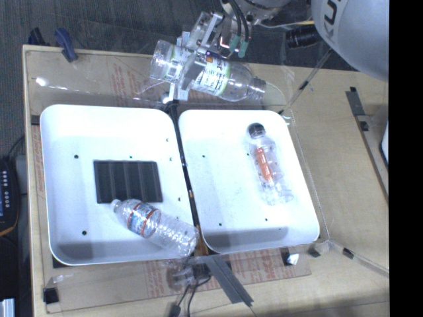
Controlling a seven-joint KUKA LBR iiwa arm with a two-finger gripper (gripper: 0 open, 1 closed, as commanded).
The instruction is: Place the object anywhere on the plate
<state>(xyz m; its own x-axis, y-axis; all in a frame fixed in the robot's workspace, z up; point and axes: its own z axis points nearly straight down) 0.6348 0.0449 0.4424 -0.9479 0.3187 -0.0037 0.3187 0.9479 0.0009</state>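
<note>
Above bins, pincer (210,41) gripped clear bottle (221,78), cap toward 4 o'clock; black plate (127,181) lay toward 7 o'clock.

1. Two bins sit side by side on the bench (330,144): the left bin (63,127) and the right bin (218,127), their inner edges touching.
2. A ridged plate (127,181) lies in the left bin, near its middle.
3. A bottle (155,225) lies just in front of the plate, reaching the bin's front right corner.
4. A second bottle (268,167) lies in the right bin, toward its right side.
5. A third bottle (215,76) sits behind the bins, at the gripper (210,39).
</note>
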